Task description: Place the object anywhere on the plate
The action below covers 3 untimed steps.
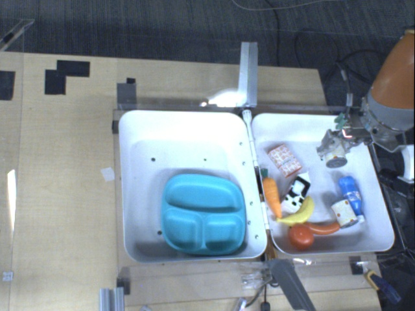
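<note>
Over right bin's far right corner, gripper hovers, finger state hidden. Toys cluster toward bin's near edge; blue bottle nearest. Blue plate in left bin, well apart.

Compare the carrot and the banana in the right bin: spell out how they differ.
Colour: the carrot is orange with a green top; the banana is yellow.
Shape: the carrot is straight and tapered; the banana is curved.
Pose: the carrot lies lengthwise along the bin's left wall beside the divider; the banana lies crosswise, nearer the bin's middle.
Shared: both rest in the right bin, close together, apart from the gripper.
</note>
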Each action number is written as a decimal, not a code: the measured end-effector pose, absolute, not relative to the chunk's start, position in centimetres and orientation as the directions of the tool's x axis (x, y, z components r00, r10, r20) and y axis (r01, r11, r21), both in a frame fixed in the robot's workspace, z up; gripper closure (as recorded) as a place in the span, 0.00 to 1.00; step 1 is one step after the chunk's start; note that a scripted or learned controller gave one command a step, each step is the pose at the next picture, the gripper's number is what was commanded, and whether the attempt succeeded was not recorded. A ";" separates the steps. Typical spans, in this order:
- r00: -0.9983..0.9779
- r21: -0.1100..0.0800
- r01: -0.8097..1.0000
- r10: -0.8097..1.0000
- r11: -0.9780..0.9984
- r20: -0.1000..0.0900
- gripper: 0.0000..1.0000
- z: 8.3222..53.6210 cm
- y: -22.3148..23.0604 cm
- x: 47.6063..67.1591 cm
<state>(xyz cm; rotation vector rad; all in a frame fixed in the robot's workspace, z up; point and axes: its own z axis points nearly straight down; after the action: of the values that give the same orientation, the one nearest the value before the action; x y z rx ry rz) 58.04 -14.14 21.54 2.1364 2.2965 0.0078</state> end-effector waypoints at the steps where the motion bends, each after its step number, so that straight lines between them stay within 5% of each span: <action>1: -0.164 0.004 0.986 0.986 0.164 0.000 1.00 19.3 -6.5 52.5; 2: -0.185 0.005 0.983 0.983 0.185 -0.001 1.00 21.0 -10.3 50.3; 3: -0.282 0.003 0.960 0.960 0.282 0.000 1.00 18.4 -2.6 50.5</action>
<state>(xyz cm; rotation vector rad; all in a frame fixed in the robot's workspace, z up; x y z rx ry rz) 50.53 -2.63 18.43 1.8817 2.5131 0.0032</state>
